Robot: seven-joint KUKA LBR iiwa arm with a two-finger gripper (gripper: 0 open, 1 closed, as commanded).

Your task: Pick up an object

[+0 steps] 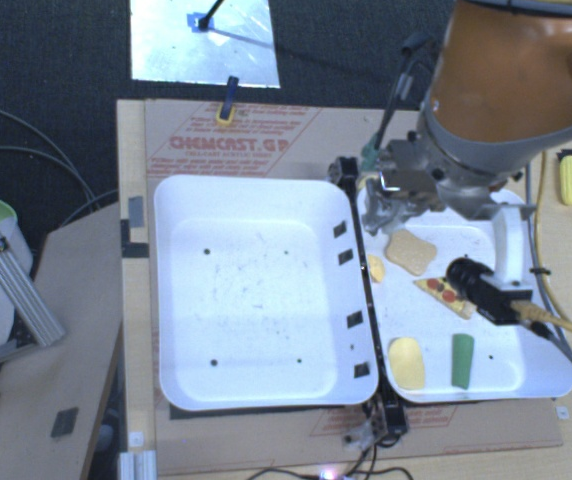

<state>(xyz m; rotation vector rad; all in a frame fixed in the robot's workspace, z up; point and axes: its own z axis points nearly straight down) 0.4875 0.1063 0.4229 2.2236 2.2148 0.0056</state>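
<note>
At far corner of R bin (536, 363), gripper (379, 211) nr bread slice (410, 252); open/shut unclear.

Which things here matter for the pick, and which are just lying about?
For the pick: gripper, right bin, tan slice, pizza piece, yellow piece, green block.
Lying about: left bin, silver sheet, cardboard.

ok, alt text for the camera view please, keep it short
The grey-and-orange arm reaches in from the right, its gripper over the far left corner of the right bin. That bin holds a tan bread-like slice, a pizza-like wedge, a yellow piece and a green block; the left bin sits beside it.
</note>
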